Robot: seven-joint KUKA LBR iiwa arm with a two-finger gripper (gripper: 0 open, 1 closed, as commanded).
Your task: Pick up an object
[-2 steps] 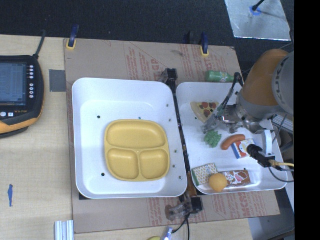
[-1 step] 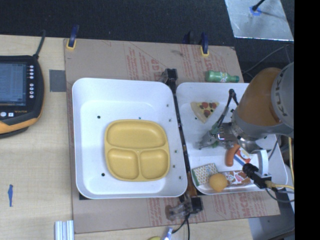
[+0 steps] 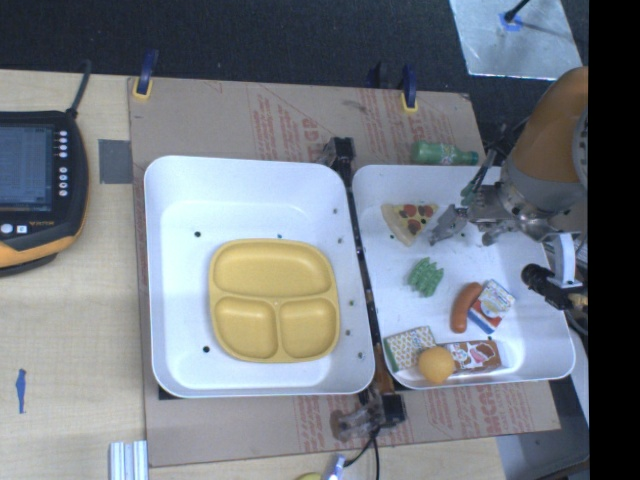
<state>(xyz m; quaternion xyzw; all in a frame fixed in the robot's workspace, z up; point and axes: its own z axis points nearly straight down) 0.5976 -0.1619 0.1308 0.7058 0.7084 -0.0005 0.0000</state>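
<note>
I see the candidate objects lying in the right bin point(image 3: 560, 353). A pizza slice point(image 3: 408, 219) sits near the bin's upper left corner, and just to its right is the gripper point(image 3: 447, 225), low over the bin floor. Its dark fingers point toward the slice and look parted, with nothing between them; whether a fingertip touches the slice I cannot tell from here. Below the slice lies a small green leafy piece point(image 3: 425, 276), apart from everything else. Further right and lower, a red sausage point(image 3: 463, 307) lies tilted, and a small carton point(image 3: 491, 305) in white, red and blue sits just beside it, close enough that they may be touching. Along the bin's near edge I see a checkered packet point(image 3: 408, 347), an orange ball point(image 3: 435, 365) against it, and a flat box point(image 3: 476, 356) with a brownish picture stretching to the ball's right.

The arm point(image 3: 548, 148) comes in from the right, its orange band above the grey wrist, hanging over the bin's upper right part.

The left bin point(image 3: 170, 268) holds a yellow divided plate point(image 3: 272, 299) with one long compartment on top and two smaller ones below, lying roughly centred. Both bins rest on a sheet of brown cardboard point(image 3: 250, 118) clamped at its far edge by blue clips point(image 3: 146, 72). A green bottle point(image 3: 444, 153) lies on its side on the cardboard just behind the right bin. At the far left of the bench sits a teach pendant point(image 3: 35, 193) with its screen facing up.
</note>
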